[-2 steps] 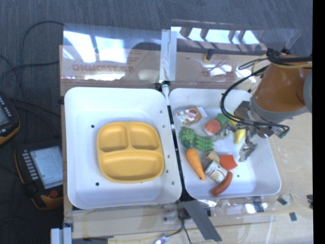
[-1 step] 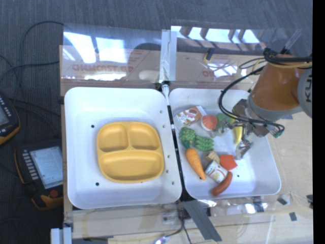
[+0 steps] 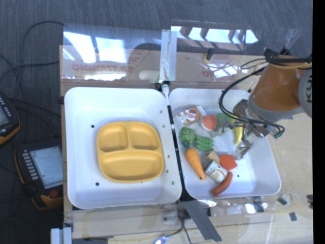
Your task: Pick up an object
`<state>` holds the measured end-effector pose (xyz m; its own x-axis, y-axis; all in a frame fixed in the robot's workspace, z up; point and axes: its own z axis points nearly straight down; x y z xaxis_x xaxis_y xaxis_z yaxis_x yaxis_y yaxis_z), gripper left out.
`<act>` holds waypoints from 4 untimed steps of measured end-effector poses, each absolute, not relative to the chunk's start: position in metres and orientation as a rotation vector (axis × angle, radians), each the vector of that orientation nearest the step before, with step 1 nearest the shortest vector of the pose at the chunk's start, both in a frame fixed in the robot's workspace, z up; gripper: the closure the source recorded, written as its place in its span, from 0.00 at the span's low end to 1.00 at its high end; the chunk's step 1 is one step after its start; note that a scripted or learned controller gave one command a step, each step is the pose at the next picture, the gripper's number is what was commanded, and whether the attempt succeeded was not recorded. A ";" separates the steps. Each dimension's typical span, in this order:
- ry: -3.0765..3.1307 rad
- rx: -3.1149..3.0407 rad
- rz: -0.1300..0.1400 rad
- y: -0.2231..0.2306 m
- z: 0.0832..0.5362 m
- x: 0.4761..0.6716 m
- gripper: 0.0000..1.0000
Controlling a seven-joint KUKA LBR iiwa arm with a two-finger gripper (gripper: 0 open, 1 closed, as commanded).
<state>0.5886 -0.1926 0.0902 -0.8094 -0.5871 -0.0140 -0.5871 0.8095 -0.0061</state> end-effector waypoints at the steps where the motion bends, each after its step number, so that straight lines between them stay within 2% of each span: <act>1: 2.978 -0.952 -0.003 -0.192 0.090 0.588 0.00; 3: 2.987 -0.930 -0.002 -0.183 0.090 0.595 0.00; 4: 2.976 -0.966 -0.007 -0.164 0.090 0.601 0.00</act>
<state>0.6006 -0.1642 0.0901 -0.8092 -0.5874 -0.0105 -0.5874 0.8093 -0.0083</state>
